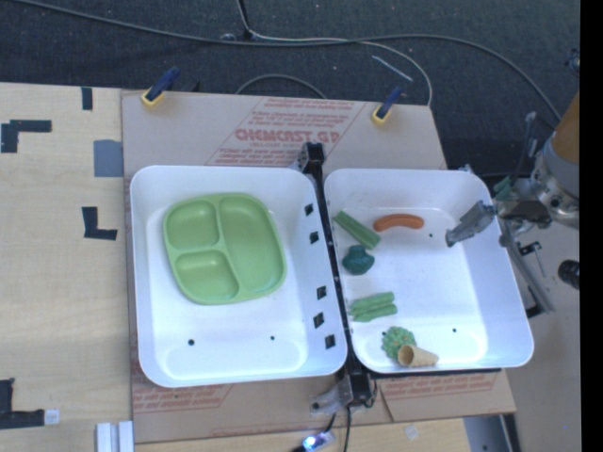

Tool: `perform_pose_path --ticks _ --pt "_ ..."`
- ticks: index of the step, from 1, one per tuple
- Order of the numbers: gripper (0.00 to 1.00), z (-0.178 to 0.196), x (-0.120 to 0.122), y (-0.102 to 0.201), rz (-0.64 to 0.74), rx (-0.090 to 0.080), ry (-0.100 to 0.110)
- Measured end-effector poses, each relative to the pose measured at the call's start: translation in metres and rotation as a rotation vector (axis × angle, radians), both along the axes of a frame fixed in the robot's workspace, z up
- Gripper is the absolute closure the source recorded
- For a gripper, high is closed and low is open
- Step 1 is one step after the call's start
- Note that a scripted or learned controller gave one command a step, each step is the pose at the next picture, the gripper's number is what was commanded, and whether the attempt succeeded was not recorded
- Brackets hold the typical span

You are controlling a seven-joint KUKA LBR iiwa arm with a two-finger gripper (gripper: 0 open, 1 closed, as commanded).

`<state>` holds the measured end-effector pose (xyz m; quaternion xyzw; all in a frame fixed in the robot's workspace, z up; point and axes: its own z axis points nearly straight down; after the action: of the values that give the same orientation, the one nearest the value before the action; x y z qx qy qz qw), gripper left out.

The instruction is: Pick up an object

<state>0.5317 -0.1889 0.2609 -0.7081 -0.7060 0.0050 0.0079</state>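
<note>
Your hand point(471, 222) is sitting at the right bin's point(490, 295) far right edge, just over the rim, and honestly I can't tell how far open it is; from this angle it's a grey blur. Nothing is visibly in it, so I'd call this the approach step, grab not yet made.

Closest pick is the sausage point(399, 221), just left of the hand on bare white floor with space around it. That's the one I'd go for: you'd need to come in over it, line the hand up across its short side and drop straight down. The green stick point(355, 229) lies right beside it, so watch you don't clip that. Further out you've got the teal lump point(358, 261), the green beans point(373, 305) mid-bin, and down at the near edge a broccoli point(397, 339) touching a cone point(418, 354), which looks like a messier grab.

The left bin point(155, 281) holds a green tray point(224, 248). Both bins sit on a cardboard sheet point(283, 130) clamped to the counter point(47, 252), with cables running over dark floor behind.
</note>
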Motion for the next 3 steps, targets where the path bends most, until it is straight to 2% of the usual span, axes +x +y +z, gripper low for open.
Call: perform_pose_path --ticks 1,2,3 --pt "0.0 0.006 0.002 0.001 0.005 -0.003 -0.011" --pt "0.0 -0.057 0.01 -0.002 0.004 -0.002 -0.007" --pt "0.0 -0.105 0.011 0.002 0.005 -0.002 -0.007"
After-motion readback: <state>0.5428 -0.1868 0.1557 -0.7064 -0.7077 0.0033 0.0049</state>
